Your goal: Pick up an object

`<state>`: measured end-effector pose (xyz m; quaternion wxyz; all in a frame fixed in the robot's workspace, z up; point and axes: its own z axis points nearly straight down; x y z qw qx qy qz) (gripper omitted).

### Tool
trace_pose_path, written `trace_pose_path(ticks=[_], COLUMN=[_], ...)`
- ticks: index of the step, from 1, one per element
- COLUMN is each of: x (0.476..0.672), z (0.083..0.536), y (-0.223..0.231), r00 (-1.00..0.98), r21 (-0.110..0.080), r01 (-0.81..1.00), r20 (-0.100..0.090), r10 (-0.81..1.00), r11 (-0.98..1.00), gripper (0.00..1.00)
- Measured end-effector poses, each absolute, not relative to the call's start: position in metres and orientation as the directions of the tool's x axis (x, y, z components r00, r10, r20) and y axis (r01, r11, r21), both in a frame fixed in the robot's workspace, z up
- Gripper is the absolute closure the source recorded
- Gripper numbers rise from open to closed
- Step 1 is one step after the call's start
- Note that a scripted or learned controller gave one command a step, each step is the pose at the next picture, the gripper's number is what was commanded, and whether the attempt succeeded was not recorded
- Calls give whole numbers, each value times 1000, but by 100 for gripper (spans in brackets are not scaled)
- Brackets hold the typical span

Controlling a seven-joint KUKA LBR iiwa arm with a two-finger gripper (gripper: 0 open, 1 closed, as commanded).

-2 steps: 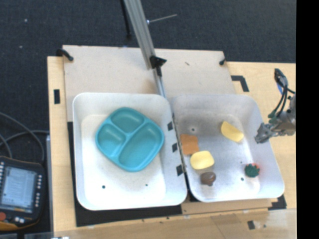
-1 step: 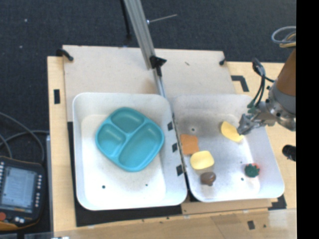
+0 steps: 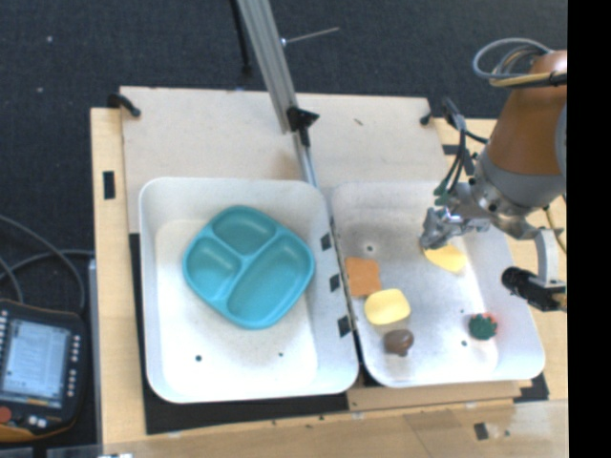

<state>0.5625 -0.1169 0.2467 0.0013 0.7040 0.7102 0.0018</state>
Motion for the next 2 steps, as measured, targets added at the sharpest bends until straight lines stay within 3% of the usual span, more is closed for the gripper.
trace_pose_path(ticks=[2], x=[609], z=[229], y=[-20], r00=[-6], r21=[1], r01=[1000], r20=[0], r10=[1000], r11=[6], gripper=[100])
